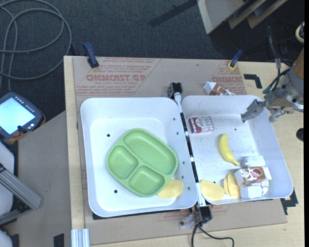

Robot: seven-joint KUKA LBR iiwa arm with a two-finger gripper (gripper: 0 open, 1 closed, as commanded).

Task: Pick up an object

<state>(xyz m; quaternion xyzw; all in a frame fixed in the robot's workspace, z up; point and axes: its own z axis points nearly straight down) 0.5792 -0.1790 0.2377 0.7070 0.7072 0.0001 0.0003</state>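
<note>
Grey gripper [260,110] hangs over the right bin [275,144] at its 1 o'clock corner, with fingers spread apart and nothing between them. Lower in this bin a yellow banana [227,149] lies near the centre, a small red-and-white carton [201,124] at 10 o'clock. In the left bin [96,120] rests a green divided plate [141,162].

**Dark carpet around a board-topped desk**

The brown cardboard-covered desk [145,72] sits on dark grey carpeted floor [135,29]. Left of the desk, thin grey cables [29,48] loop across the carpet. Beyond its far right corner stands pale wooden furniture [231,14].
</note>
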